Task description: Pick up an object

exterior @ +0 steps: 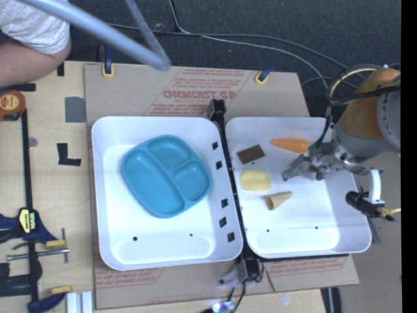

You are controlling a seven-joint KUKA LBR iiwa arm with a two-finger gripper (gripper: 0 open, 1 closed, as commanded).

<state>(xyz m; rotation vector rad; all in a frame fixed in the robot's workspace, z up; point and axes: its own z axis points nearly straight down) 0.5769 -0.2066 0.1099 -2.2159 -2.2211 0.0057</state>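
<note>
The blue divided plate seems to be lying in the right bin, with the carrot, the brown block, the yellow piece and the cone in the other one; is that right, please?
Not quite: the blue divided plate lies in the left bin, as the camera view shows. The carrot, the brown block, the yellow piece and the cone are indeed together in the other one, the right bin.

Cardboard-topped bench [195, 87], dark floor [273, 12]
</note>
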